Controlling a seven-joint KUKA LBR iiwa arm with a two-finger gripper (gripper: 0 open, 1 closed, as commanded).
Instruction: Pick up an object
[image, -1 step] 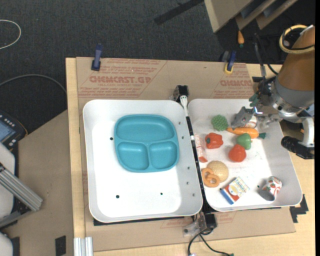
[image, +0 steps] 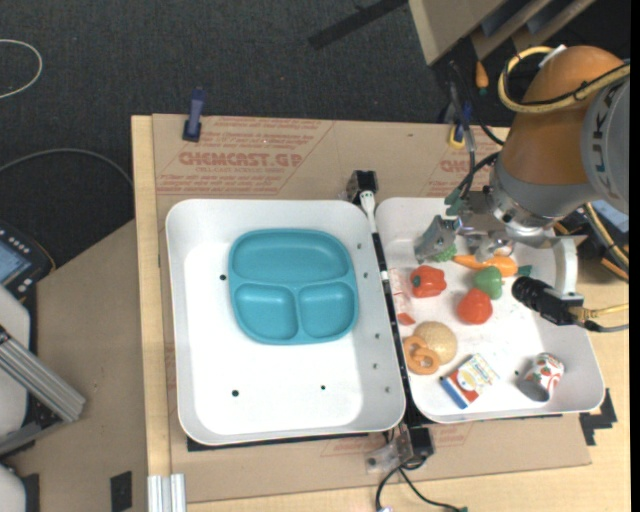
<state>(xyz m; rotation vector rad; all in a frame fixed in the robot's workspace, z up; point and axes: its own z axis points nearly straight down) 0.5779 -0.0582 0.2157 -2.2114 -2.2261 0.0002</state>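
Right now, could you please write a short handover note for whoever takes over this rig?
Tool: low at the far end of the right bin; its grip state is hidden.
Left bin: teal divided plate.
Right bin: red pepper, carrot, tomato, bread roll, small box, crumpled wrapper.
Done: no object seen lifted.
Left: grasp one object and raise it.
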